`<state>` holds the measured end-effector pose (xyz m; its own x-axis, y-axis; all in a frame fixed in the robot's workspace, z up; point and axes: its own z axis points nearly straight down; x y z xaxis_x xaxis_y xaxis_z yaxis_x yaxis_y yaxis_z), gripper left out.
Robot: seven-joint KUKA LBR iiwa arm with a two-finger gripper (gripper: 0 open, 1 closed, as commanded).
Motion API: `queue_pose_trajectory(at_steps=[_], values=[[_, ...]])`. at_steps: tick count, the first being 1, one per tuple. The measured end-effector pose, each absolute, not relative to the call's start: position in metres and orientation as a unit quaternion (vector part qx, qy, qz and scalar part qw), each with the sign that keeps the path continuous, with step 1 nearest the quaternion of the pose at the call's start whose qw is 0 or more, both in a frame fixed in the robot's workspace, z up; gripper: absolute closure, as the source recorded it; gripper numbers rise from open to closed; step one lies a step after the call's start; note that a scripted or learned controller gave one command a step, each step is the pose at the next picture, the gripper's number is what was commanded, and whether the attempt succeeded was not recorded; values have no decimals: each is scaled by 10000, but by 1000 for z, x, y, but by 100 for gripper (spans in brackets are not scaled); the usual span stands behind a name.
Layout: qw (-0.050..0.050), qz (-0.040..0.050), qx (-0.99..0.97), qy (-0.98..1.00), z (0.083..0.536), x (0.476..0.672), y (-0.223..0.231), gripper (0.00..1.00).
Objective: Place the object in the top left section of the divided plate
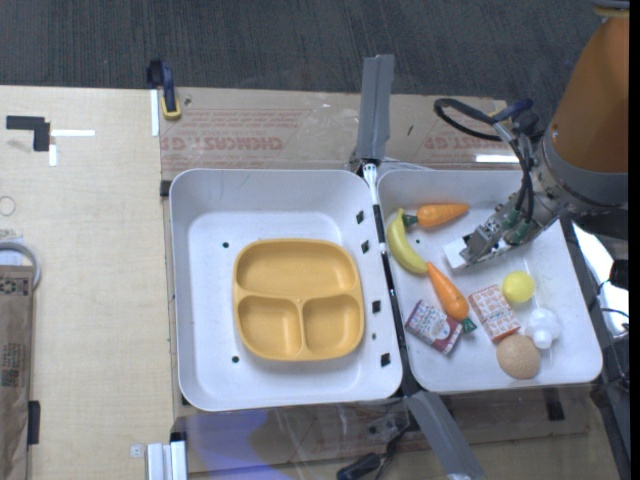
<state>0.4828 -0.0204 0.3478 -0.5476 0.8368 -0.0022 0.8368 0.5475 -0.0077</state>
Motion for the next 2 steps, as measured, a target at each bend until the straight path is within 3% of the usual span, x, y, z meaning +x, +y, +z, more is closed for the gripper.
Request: queue_pose_trajectory(at_steps=[1, 2], values=[[7, 47, -4760, -8794, 356, 484, -21, 100], [0, 9, -5018, -8650, 312, 479, -2, 100]])
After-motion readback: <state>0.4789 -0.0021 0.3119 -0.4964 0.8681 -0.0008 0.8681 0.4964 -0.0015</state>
